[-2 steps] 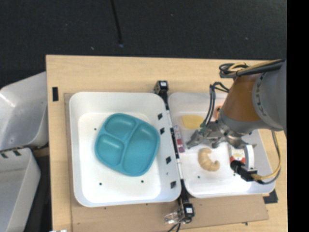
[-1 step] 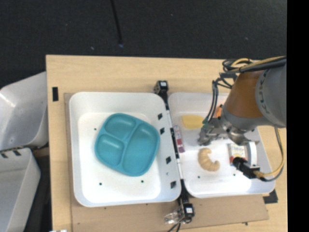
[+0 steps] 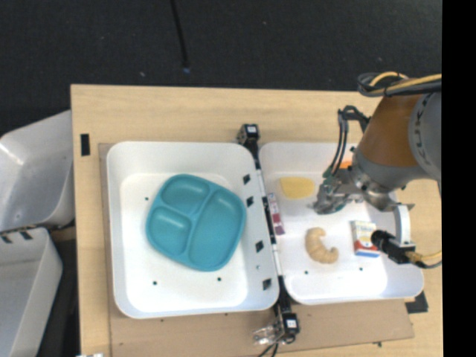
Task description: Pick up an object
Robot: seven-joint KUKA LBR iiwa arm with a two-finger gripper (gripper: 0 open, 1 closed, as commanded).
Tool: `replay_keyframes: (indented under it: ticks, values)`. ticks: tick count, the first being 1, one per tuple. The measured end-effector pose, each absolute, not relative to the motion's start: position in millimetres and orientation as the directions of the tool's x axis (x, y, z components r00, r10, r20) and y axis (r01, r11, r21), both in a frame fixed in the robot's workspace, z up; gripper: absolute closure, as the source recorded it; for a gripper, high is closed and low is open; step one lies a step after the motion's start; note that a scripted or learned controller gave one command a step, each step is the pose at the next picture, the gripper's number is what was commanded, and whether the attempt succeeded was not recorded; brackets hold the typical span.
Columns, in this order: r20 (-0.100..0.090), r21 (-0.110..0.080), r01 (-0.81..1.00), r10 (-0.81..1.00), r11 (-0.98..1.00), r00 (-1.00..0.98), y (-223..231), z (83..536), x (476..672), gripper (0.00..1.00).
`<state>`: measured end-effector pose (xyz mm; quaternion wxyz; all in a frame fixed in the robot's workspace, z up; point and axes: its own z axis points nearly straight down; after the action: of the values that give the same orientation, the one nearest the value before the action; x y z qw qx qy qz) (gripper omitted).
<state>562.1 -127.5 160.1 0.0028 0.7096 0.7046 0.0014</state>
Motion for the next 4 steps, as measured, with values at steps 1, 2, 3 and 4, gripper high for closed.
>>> replay_keyframes:
  ticks: [1, 2, 3, 4]
  values:
    - [-0.002, 0.006, 1.000, 1.000, 0.003, -0.003, -127, 204, 565.9, 1.00]
    - [-0.002, 0.009, 1.000, 1.000, 0.003, -0.003, -128, 268, 564.2, 1.00]
    - [0.000, 0.002, 1.000, 1.000, 0.006, -0.006, -66, 262, 572.0, 1.00]
    - [0.001, -0.002, 1.000, 1.000, 0.006, -0.006, -12, 247, 577.4, 1.00]
